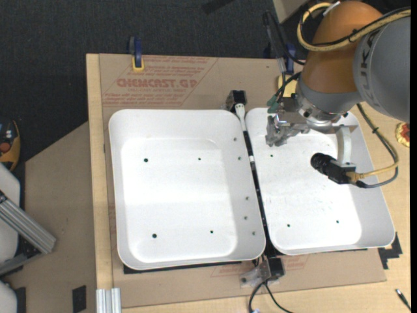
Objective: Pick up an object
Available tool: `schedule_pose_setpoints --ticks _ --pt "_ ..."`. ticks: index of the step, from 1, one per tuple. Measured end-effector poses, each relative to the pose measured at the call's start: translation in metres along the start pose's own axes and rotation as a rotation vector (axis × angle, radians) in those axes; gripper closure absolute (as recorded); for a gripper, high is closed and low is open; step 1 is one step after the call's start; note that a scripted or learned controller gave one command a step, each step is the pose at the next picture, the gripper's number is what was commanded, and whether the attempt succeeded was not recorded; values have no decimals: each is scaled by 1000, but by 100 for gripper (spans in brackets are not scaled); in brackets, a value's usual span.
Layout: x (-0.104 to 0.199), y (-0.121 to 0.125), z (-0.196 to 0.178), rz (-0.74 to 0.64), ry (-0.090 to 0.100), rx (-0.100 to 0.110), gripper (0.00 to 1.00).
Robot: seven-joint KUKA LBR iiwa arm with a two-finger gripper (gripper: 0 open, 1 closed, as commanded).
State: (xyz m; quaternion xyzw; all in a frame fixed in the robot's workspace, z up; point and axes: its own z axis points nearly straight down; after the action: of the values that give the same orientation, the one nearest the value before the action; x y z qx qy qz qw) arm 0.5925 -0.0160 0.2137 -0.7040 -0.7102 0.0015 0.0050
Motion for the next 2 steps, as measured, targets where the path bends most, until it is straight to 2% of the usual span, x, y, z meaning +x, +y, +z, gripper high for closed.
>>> schedule_pose_setpoints --ticks 1,2 --pt "26 60 -99 4 -5 -25 100" --pt "136 67 -74 -2 0 -11 100"
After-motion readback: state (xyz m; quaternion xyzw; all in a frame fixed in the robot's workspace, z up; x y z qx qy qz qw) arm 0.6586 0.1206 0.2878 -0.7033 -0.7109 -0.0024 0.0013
